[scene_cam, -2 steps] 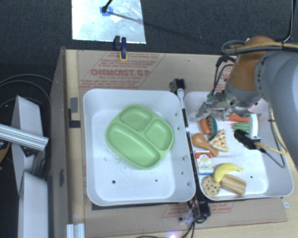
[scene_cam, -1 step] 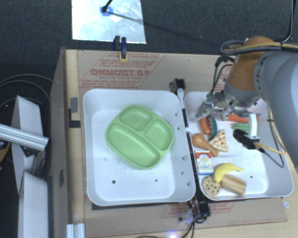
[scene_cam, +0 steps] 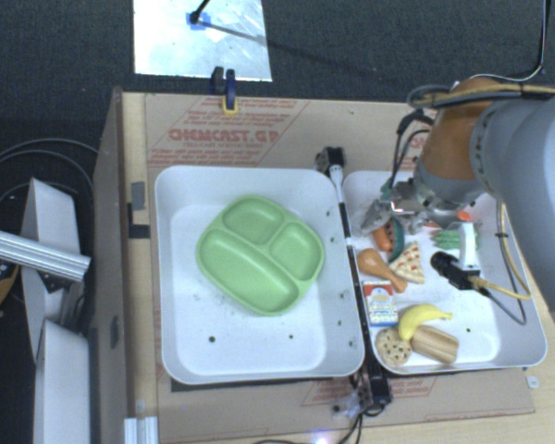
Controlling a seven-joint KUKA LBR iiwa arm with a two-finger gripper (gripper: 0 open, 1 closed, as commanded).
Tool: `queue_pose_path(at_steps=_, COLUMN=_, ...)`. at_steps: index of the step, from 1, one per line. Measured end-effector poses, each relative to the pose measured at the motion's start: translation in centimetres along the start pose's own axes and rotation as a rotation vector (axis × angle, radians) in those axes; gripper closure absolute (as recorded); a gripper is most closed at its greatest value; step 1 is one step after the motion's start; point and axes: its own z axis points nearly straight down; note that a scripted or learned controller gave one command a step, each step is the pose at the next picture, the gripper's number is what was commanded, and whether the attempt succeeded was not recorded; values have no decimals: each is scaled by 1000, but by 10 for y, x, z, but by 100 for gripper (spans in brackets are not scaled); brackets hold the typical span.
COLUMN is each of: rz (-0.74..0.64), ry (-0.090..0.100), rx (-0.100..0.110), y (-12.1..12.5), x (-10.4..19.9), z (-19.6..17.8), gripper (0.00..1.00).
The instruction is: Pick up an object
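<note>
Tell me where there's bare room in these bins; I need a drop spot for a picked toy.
Free: the left bin floor around the green tray, widest along its near edge. Crowded: the right bin, where pizza slice, banana and cookie cluster beneath the end effector.

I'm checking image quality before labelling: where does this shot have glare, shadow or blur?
Camera view: strong glare on the shiny sheet beyond the bench; even light in the left bin, with a soft shadow under the green tray; the arm near the lens looks soft and shades the end effector; the toy food is small but recognisable.
</note>
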Motion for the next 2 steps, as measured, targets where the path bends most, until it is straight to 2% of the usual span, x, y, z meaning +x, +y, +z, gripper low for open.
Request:
queue_pose_path(at_steps=1, rz=-4, ry=0, rx=-6, y=38, x=-10, z=-1, gripper=0)
queue_pose_path(at_steps=2, rz=-5, ry=0, rx=-7, y=37, x=-9, z=-12, gripper=100)
